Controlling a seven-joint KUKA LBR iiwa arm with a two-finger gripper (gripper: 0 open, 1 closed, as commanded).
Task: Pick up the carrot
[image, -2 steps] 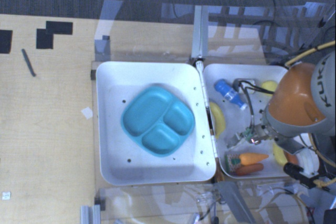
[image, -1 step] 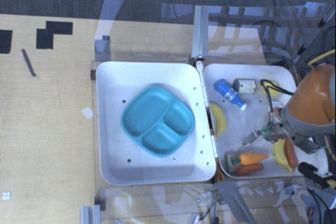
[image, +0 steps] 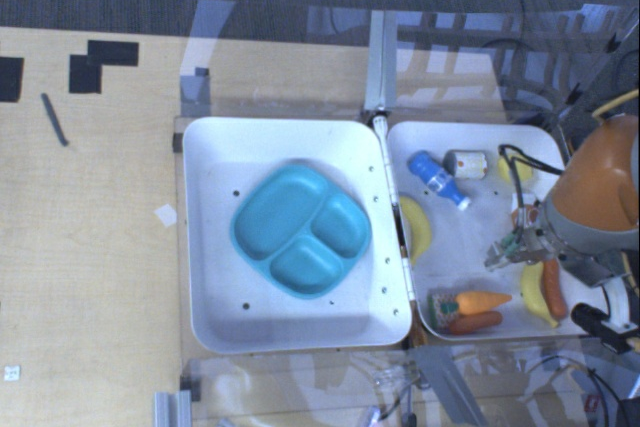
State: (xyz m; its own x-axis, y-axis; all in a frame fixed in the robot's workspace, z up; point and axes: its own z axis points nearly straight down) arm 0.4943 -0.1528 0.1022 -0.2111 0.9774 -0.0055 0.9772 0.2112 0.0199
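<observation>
The carrot (image: 482,301), orange with a green top, lies flat near the front wall of the right bin (image: 470,235). Just in front of it, touching, lies a reddish sausage-shaped piece (image: 476,321). My gripper (image: 514,249) hangs over the right part of that bin, a little behind and to the right of the carrot's tip and apart from it. Nothing shows in its grasp. The orange band of the arm (image: 598,185) rises behind it at the right edge.
The right bin also holds a blue bottle (image: 436,179), a small grey can (image: 466,163), a banana (image: 417,226) by the left wall, and a second banana (image: 534,293) beside a red-orange piece (image: 553,288). A blue divided plate (image: 300,230) sits in the left bin (image: 210,245).
</observation>
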